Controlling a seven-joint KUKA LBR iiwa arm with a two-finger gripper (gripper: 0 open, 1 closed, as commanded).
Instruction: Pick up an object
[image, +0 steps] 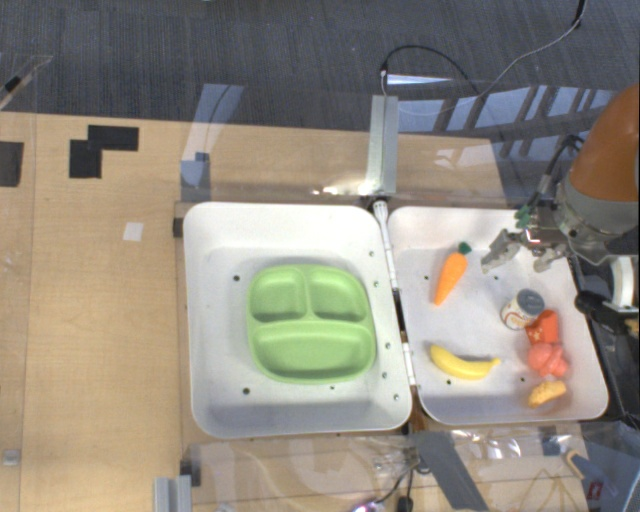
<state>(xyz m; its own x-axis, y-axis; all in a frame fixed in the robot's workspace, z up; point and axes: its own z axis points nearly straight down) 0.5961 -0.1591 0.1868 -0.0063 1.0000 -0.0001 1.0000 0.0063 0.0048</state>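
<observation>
1. Green divided plate: sitting in the left bin, well left of the gripper.
2. Carrot: lying just left of the gripper (likely light, rigid, slick; gripping mid-body is looking best).
3. Banana: lying below-left of it.
4. Gripper: hovering with fingers spread, holding nothing.
5. Small can: sitting just below it.

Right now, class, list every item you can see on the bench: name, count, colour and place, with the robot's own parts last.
Bins: two, white, side by side.
Divided plate: one, green, middle of left bin.
Carrot: one, orange with green top, right bin, upper part.
Banana: one, yellow, right bin, lower part.
Small can: one, pale with a grey top, right bin.
Red toy: one, right bin, beside the can.
Small yellow-orange piece: one, right bin's lower right corner.
Arm: one, orange band, right edge.
Pincer: one, grey, open, above right bin.
</observation>
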